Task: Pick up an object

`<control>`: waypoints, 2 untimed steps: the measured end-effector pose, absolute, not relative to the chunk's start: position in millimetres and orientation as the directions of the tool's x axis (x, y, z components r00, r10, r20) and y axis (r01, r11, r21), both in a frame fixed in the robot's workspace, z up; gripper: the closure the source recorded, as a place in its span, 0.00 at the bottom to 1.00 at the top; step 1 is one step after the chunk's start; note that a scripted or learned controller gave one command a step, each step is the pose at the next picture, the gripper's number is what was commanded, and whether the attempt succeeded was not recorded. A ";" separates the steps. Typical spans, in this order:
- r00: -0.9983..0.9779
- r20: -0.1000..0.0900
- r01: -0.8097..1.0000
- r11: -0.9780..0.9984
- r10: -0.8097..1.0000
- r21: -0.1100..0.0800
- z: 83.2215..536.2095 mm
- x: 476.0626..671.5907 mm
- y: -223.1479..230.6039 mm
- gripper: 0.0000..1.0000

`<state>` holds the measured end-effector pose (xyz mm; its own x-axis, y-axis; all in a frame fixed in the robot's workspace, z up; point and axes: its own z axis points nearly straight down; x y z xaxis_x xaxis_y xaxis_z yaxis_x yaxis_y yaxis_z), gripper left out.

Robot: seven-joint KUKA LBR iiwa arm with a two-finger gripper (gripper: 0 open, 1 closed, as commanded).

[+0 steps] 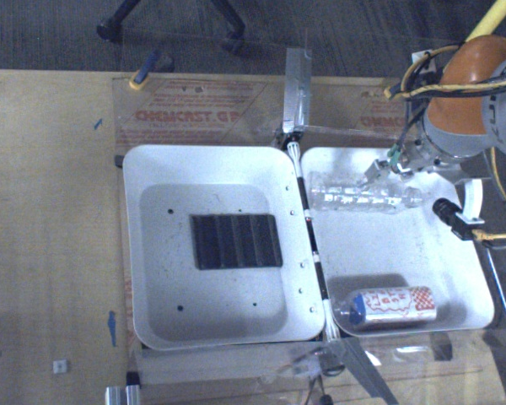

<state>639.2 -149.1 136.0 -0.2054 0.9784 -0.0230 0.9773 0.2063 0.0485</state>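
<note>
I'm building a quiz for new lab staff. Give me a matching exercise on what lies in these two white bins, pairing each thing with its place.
Things:
1. dark ribbed rectangular block
2. clear plastic bottle lying on its side
3. white tube with red print and a blue cap
4. two-finger gripper

Places:
A. near edge of the right bin
B. middle of the left bin
C. far part of the right bin
D. over the right bin's far edge, at the bottle

Pairs: 1-B, 2-C, 3-A, 4-D
</note>
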 end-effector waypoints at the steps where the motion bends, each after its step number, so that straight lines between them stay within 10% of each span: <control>1: -0.232 -0.024 0.971 0.233 0.972 0.047 136.0 639.4 -148.2 0.00; 2: -0.263 -0.025 0.963 0.264 0.964 0.045 135.9 639.3 -147.8 0.00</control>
<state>639.3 -147.8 135.9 -0.2630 0.9645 -0.0252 0.9635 0.2639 0.0455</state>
